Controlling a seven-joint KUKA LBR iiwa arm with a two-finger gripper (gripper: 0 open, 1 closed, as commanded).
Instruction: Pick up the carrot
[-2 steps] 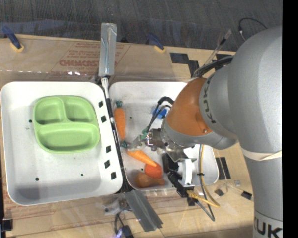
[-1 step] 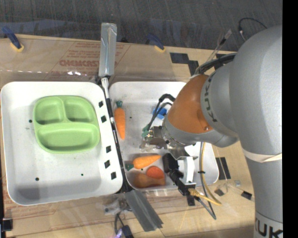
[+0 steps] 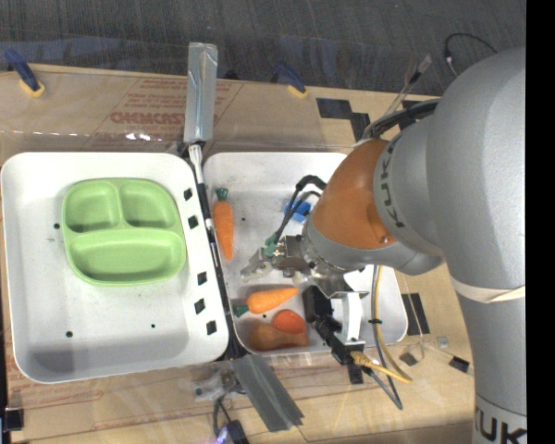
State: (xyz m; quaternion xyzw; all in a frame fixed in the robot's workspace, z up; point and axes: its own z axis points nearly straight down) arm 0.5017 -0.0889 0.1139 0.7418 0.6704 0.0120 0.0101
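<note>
Two carrots lie in the right bin. One carrot with a green top lies lengthwise along the bin's left wall. A second, stubbier carrot lies crosswise near the front. My gripper hangs low over the bin between the two, just above and behind the stubby carrot and to the right of the long one. I see nothing held in it. The orange wrist band and the grey arm cover the bin's right half.
A red-orange rounded item and a brownish item lie at the right bin's front wall, beside the stubby carrot. The left bin holds a green divided plate. Cables hang from the wrist near the front right corner.
</note>
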